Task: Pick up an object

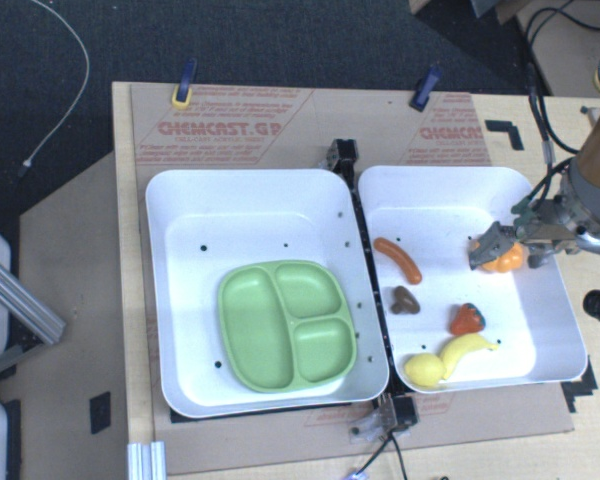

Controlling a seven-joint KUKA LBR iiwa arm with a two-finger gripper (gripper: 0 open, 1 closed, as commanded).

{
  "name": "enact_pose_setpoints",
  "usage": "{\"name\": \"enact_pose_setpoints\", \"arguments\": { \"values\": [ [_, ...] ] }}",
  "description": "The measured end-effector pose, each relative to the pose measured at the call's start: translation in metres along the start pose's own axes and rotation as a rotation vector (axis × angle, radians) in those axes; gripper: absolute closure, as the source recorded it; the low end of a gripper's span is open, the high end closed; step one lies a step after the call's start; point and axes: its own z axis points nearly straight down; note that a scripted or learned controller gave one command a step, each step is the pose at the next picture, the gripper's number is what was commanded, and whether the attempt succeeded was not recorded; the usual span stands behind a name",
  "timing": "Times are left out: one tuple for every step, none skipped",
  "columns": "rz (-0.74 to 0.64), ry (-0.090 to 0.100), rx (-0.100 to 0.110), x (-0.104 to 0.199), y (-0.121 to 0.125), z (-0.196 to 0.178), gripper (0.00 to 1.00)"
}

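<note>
I am resting my gripper (499, 249) over the orange fruit (507, 259) in the right bin (450, 193); I cannot tell whether it is clamping the fruit.

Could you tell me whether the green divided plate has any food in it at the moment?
Empty. The green plate in the left bin shows bare compartments; the hot dog and banana lie in the right bin.

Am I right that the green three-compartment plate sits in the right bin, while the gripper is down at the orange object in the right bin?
Not quite. The camera view shows the green three-compartment plate in the left white bin, not the right one. The rest holds: the gripper is down at the orange object in the right white bin.
</note>
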Motion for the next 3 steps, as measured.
{"name": "enact_pose_setpoints", "arguments": {
  "values": [
    [-0.003, -0.002, -0.011, 0.000, 0.002, -0.005, 0.00],
    [-0.003, 0.001, -0.002, 0.008, 0.005, 0.055, 0.00],
    [-0.003, 0.001, -0.002, 0.019, 0.002, 0.110, 0.00]
  ]
}}
